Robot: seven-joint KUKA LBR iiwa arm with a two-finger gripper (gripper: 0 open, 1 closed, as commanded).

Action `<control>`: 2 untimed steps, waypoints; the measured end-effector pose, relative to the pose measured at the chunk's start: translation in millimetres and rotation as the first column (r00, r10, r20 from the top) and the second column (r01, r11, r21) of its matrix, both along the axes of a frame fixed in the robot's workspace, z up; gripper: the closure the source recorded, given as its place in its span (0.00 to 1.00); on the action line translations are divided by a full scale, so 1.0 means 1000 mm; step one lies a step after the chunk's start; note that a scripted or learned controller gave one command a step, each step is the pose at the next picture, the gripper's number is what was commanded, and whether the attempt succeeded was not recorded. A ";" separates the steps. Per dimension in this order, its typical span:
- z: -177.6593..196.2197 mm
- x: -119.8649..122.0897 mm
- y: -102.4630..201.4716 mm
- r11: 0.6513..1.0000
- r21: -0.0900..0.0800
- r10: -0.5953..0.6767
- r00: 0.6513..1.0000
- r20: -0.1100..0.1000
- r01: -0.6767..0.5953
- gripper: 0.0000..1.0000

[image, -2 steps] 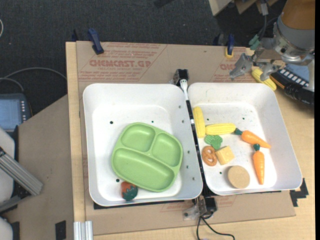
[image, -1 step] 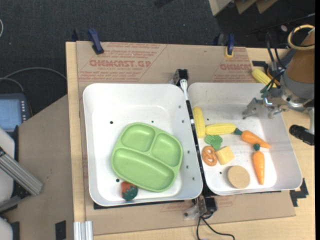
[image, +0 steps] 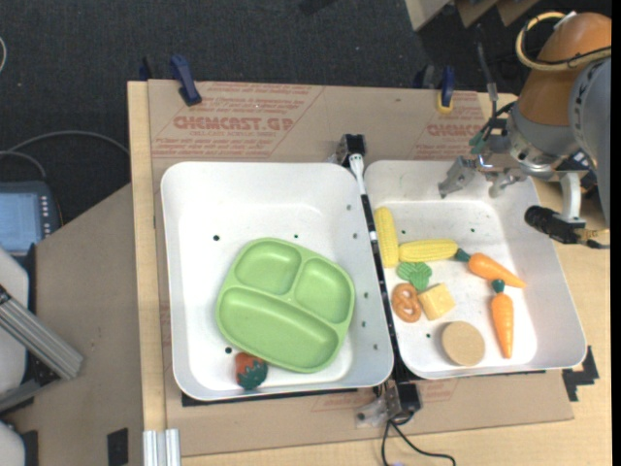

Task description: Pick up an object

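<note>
The toy food sits in the right bin (image: 543,352): two corn cobs (image: 427,251), two carrots (image: 502,323), a pretzel (image: 406,304), a cheese wedge (image: 437,301) and a round cookie (image: 462,343), crowded toward its left wall. The gripper (image: 475,179) hangs over the bin's bare far strip, fingers spread, nothing between them. The left bin (image: 194,221) holds a green divided plate (image: 285,304) (a strawberry (image: 249,371) at its near edge). Brown cardboard (image: 243,119) underlies both.
</note>
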State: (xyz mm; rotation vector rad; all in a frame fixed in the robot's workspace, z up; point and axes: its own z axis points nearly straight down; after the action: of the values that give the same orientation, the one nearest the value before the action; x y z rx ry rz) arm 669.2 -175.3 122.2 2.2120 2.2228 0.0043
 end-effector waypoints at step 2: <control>0.067 -0.123 0.098 1.000 0.004 -0.004 1.000 -0.010 0.004 0.00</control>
State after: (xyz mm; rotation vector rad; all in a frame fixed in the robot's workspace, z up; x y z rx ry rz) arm 546.0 -77.4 188.7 2.2234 2.2255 -0.0015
